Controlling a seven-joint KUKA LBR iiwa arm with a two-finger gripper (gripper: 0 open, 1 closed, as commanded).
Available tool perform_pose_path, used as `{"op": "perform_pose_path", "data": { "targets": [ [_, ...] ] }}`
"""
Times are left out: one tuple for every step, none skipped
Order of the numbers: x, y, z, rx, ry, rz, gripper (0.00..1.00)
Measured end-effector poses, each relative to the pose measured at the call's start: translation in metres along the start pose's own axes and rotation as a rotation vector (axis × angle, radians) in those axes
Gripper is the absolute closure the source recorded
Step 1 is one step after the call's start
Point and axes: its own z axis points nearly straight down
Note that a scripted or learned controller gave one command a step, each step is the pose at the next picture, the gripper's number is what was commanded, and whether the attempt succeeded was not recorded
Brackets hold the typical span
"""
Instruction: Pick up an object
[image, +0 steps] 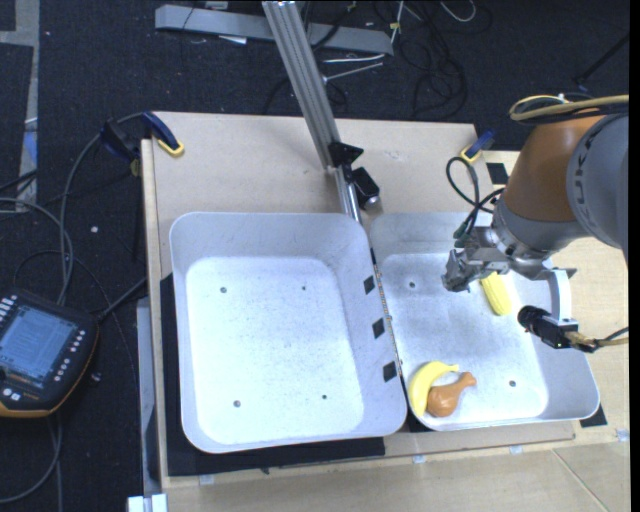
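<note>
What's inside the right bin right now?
The right bin holds a banana touching an orange chicken drumstick near its front edge, plus a yellow corn-like piece beside the end effector, which covers the floor beneath.

Arm: grey casing, broad orange band above wrist. Yellow and black cables loop along it. Gripper dark metal, detail too blurred to read.

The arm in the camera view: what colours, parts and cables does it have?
The arm is rounded grey metal with a broad orange band above the wrist. A yellow cable loops over it; black cables hang beside. The gripper is dark grey.
</note>
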Motion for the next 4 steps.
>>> {"op": "perform_pose_path", "data": {
  "targets": [
    [0.009, 0.005, -0.054, -0.001, 0.0, -0.001, 1.0],
    [0.013, 0.013, -0.115, -0.001, 0.0, -0.001, 1.0],
    [0.067, 0.023, -0.099, 0.005, 0.002, -0.005, 1.0],
    [0.116, 0.028, -0.085, 0.005, 0.001, -0.005, 1.0]
  ]
}}
